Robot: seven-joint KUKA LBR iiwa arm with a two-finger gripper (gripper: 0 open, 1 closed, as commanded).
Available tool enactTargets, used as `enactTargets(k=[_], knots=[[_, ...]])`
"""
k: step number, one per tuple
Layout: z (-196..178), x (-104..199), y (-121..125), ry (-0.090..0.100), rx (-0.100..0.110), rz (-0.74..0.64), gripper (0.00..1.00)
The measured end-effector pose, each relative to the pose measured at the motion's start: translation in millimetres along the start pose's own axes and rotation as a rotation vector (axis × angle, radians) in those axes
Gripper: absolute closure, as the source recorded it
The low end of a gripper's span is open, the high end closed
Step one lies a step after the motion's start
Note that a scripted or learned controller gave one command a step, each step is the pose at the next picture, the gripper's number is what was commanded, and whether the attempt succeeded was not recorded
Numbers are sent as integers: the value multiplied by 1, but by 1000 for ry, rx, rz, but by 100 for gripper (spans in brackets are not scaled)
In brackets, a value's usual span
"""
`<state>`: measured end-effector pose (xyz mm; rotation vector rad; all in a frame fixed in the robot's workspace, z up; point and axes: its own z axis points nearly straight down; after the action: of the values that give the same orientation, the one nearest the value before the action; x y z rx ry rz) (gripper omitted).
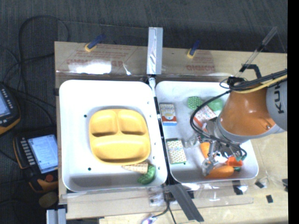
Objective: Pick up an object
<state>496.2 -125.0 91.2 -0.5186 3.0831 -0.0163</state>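
Two shallow white bins sit side by side on the bench (261, 59), their inner walls touching along a centre divider. The left bin (70, 125) contains three items: one yellow divided plate (119, 134) with three compartments, lying flat near the middle; one tan wedge-shaped piece (133, 167) just beside the plate's near edge; and one green object (149, 174) touching that wedge, close to the near right corner. Open white floor runs along the left, far and near-left margins of this bin. The right bin (187, 174) holds one small orange-and-white carton (167, 113) against the divider wall, one patterned green-and-white box (175, 151) nearer the front, one green item (196, 101) toward the far wall, one red-and-white packet (204, 117) partly under the arm, and one orange carrot-like object (220, 171) lying by the near wall. The count of orange pieces under the wrist cannot be fixed, as the arm (247, 113) hides part of them. The gripper (209, 162) is lowered to the carrot-like object at the near right of this bin; whether its jaws are spread or closed cannot be told, nor whether anything is held. Free floor remains between the two cartons and the arm, and along the far wall at left.
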Motion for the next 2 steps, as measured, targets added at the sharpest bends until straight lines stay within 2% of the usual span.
enactTargets(k=[1, 2], knots=[[0, -9, 24, 0, 1, 3, 0], [-10, -12, 24, -4, 2, 1, 100]])
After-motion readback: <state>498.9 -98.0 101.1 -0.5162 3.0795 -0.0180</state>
